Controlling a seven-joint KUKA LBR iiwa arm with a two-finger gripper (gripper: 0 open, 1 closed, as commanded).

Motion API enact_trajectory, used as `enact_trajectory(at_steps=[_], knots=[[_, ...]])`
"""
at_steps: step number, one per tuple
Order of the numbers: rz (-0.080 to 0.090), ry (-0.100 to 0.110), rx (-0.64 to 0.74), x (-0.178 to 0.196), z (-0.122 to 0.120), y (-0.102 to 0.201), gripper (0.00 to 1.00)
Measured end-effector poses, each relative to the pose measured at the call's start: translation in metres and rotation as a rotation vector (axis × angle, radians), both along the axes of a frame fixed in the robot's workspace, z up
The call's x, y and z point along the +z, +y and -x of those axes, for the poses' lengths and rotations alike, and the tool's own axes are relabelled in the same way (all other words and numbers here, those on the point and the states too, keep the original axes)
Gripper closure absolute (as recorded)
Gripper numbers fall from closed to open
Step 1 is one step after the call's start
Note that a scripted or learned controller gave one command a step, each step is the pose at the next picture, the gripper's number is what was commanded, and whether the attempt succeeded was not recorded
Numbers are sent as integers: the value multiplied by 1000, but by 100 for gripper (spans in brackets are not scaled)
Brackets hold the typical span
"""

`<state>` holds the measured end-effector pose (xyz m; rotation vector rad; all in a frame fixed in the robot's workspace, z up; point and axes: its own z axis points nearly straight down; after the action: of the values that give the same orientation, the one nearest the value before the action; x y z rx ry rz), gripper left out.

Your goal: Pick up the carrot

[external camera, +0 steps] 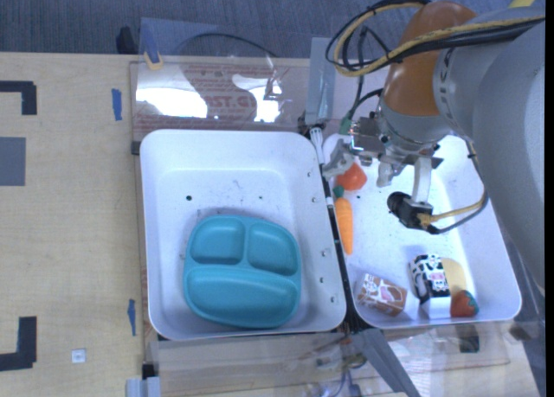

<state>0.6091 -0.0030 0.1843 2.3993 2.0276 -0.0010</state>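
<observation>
The carrot (344, 224) is a slim orange toy lying lengthwise against the left wall of the right bin (493, 240). Just above its upper end sits a rounder red-orange piece (352, 179). My gripper (359, 167) hovers over that red-orange piece at the bin's upper left, and its fingers (336, 162) stand apart on either side of it. The carrot lies below the gripper, untouched, with nothing around it.
A teal divided plate (242, 270) lies in the left bin (173, 162). At the right bin's front are a brown packet (383, 293), a black-and-white box (428, 276), a yellow item (456, 276) and a red strawberry (467, 303). A black cable end (407, 208) hangs beside the gripper.
</observation>
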Motion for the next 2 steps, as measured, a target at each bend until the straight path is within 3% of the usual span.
enact_trajectory(at_steps=[1,2], knots=[[-2,3,81,0,87,4,0],[0,0,19,-1,74,-21,0]])
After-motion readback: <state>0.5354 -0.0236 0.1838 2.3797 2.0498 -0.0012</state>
